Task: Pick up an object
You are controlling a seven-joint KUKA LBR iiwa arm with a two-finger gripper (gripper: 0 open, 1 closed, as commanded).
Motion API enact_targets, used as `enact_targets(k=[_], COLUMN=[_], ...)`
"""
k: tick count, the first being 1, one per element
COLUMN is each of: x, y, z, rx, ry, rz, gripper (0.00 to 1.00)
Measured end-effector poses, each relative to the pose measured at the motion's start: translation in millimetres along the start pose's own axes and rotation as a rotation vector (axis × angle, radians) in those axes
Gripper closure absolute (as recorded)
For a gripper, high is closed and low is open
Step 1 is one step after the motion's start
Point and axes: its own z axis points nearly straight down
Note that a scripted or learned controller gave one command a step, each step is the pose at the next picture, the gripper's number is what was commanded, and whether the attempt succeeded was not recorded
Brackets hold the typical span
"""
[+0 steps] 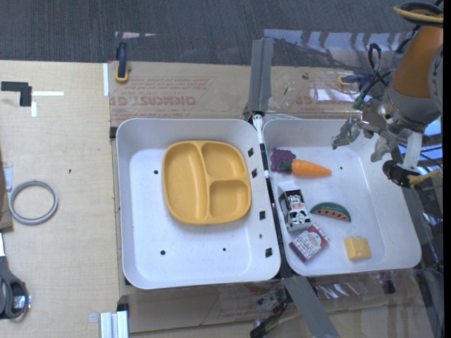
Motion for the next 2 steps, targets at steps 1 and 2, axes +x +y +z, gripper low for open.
enact_targets(k=[1, 2], x=[40.8, 28.2], y=[-37.3, -15.8], z=[23.5, 96.7], rx=[0.005, 0.004], ry=[-0.001, -0.002], rz=[0.333, 0.512], gripper=[0.00, 0.00])
